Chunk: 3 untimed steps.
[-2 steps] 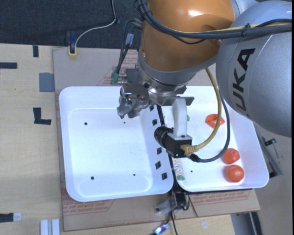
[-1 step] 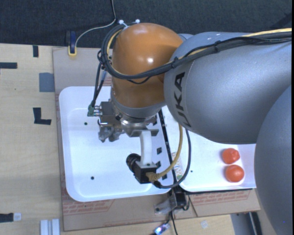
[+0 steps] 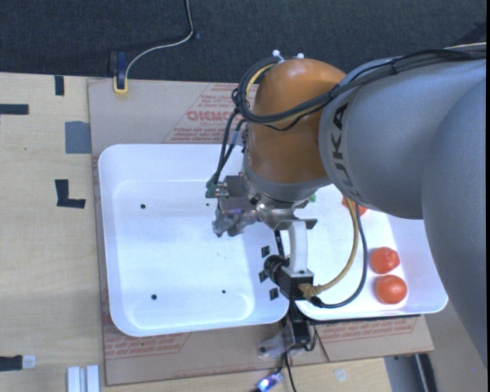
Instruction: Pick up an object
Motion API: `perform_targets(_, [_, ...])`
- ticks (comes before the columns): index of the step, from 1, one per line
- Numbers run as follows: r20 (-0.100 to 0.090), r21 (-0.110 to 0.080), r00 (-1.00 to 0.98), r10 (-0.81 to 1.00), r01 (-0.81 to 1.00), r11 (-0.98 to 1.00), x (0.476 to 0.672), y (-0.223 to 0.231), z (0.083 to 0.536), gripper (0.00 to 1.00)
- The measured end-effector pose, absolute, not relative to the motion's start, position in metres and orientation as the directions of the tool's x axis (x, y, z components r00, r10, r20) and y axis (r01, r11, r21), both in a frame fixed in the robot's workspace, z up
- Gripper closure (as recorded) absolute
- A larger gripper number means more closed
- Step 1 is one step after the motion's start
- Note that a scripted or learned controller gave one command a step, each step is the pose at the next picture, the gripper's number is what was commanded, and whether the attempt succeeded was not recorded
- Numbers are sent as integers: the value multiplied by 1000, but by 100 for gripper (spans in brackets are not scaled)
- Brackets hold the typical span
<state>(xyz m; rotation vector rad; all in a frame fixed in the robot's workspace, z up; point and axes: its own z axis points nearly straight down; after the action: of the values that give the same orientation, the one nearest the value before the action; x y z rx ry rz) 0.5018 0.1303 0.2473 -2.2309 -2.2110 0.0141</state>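
Bench (image 3: 33, 243) is bearing both bins | arm (image 3: 392, 137) is covering much of right bin (image 3: 425, 305) | gripper (image 3: 227, 219) is hanging over left bin (image 3: 147, 321), grip state unreadable | red ball (image 3: 384, 260) and second ball (image 3: 390, 288) are lying in right bin, well apart from gripper

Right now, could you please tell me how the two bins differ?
The left bin lies mostly in view; the arm hides much of the right bin. The right bin holds orange-red round things; the left bin's floor shows small dark dots. Both are shallow and white.
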Motion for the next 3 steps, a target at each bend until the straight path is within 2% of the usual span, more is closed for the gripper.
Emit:
perform_targets(1, [-5,-6,13,1000,1000,-13,487,15,228,100])
perform_targets(2, [-1,-6,8,1000,1000,-8,507,-76,181,100])
perform_targets(3, [0,16,-7,1000,1000,7,513,-38,349,100])
